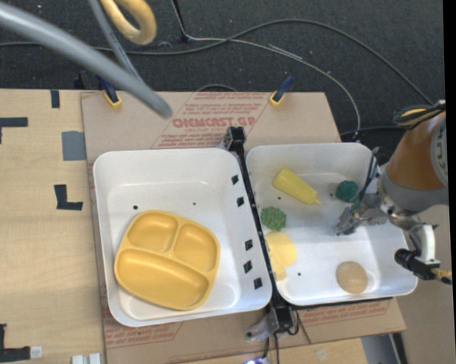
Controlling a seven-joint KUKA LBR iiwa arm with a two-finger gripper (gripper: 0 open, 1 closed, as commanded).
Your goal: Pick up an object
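Gripper (349,224) is lowered inside the right bin (388,287), near its right wall. Jaw state: cannot tell. Nothing is seen between them. Nearest candidates: teal object (347,189) just beyond, tan round object (352,277) toward the bin's near edge. Assessment: no object secured; grasp and lift outstanding.

Two white bins (110,219), smooth glossy plastic, on printed brown cardboard (211,118). Divided yellow tray (167,258) at lower left: smooth plastic with a soft sheen. Bench (28,244): pale matt wood grain. Green piece (273,217) beside the bins' shared wall: rough, bumpy surface.
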